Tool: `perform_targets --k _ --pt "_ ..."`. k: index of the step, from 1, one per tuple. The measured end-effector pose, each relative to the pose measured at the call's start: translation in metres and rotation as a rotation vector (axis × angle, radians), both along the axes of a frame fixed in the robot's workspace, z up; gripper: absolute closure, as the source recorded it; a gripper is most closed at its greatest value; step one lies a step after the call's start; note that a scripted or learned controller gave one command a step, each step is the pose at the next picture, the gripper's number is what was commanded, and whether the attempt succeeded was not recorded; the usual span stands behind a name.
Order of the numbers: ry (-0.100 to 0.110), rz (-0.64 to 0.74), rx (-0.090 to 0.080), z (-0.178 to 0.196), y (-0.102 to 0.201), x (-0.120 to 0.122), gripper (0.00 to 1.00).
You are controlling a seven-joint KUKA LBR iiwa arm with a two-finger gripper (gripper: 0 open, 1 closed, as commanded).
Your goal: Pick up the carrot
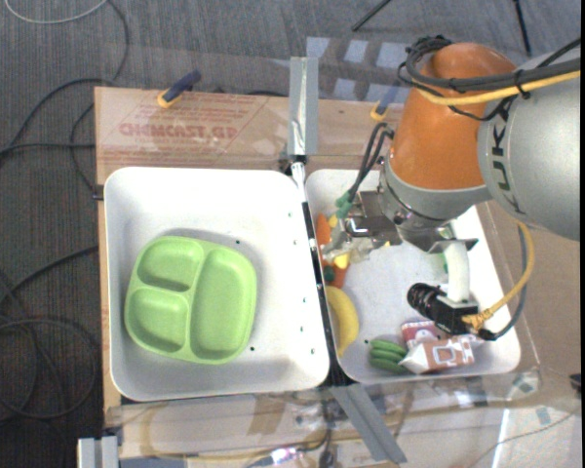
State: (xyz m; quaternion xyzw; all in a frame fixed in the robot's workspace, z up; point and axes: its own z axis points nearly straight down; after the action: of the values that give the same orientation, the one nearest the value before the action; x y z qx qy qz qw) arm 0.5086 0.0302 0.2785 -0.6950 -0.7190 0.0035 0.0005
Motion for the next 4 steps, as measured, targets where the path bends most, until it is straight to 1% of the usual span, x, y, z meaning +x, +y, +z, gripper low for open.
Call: perform_targets --k 1,2,3,4 --pt "0.002 -0.247 0.000 -0.045 0.037 -0.026 1.00" --pt "0.009 -0.245 -0.003 -0.038 0.037 -0.026 1.00" --pt "-0.001 -0.149 0.000 -0.021 -0.018 0.004 1.00" --pt "0.003 -0.350 0.000 -0.098 0.024 -0.027 1.00"
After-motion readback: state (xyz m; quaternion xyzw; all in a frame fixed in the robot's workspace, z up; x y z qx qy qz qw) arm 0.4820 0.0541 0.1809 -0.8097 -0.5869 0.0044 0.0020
